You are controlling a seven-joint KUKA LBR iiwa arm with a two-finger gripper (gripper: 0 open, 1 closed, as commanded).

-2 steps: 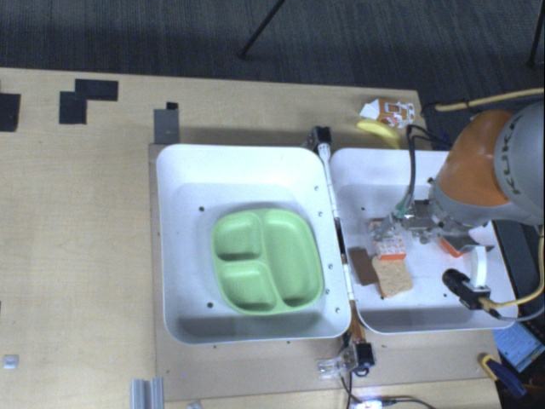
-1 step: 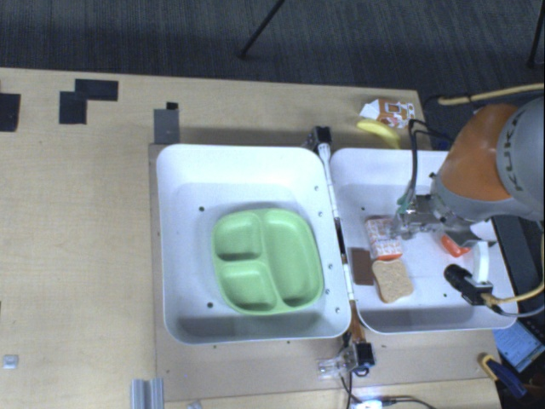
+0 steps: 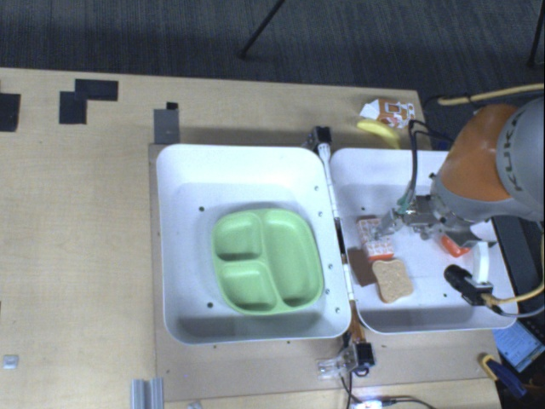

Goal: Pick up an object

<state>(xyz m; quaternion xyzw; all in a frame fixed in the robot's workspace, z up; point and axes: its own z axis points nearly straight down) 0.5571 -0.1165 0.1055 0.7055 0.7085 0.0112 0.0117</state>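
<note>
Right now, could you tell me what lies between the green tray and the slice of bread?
In the camera view, the two bins' adjoining walls and a brown wafer lie between the green tray and the slice of bread.

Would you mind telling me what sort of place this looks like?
Probably a robot-grasping lab bench: two white bins set into a wooden bench, a green divided tray in one, toy bread beside the arm's claw.

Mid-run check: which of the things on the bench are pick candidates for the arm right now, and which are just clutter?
In play:
gripper, over the right bin
bread slice
brown bar
red-and-white packet
orange piece

Lying about:
green divided tray in the left bin
banana and wrapper on the bench
</note>
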